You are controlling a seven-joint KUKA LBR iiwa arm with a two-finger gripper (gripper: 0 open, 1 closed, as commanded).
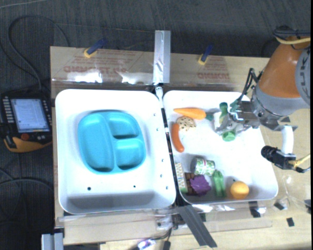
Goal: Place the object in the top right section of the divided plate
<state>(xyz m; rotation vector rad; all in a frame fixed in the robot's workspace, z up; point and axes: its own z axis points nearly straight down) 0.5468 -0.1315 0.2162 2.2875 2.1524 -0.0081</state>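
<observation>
I take the green object (227, 123) as the task's thing: a small glossy piece, bottle-like, with a darker top and a rounder green foot, its long axis roughly upright in the view. It sits right at the gripper (231, 120), in the right bin (268, 184), but metal and toy overlap so much that I cannot tell whether the jaws are open, closed or gripping it.

From the jaws, the blue divided plate (112, 140) lies well off to the view's left, across the ridge between the bins, in the left bin (68, 191). Its top right section (124, 125) is the nearer upper pocket, smooth moulded plastic with rounded walls.

Close beside the jaws on the plate side lie an orange carrot (190, 113), a speckled round biscuit-like toy (185, 123) and a reddish sausage (176, 137). Further down-view sit a green can (204, 166), a purple toy (199, 184) and an orange fruit (239, 190).
</observation>
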